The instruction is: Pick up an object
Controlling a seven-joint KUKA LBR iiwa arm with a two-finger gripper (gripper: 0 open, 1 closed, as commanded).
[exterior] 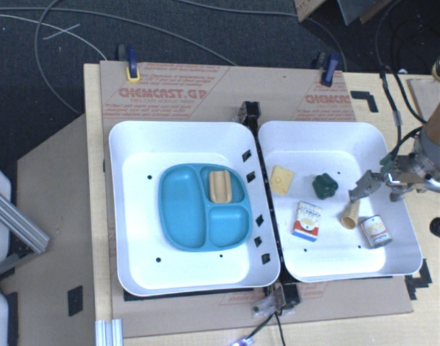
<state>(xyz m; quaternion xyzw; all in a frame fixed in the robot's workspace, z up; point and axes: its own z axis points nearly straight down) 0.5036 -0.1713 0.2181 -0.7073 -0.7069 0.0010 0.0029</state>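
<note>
The gripper (365, 186) hangs low over the right bin (335, 269), fingers apparently apart with nothing between them, just above the tan cone (348, 215) beside the small can (376, 231), probably lined up to take it.

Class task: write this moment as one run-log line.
pincer: over right bin, holding nothing | nearest: tan cone, green object, small can | left bin: blue tray
</note>
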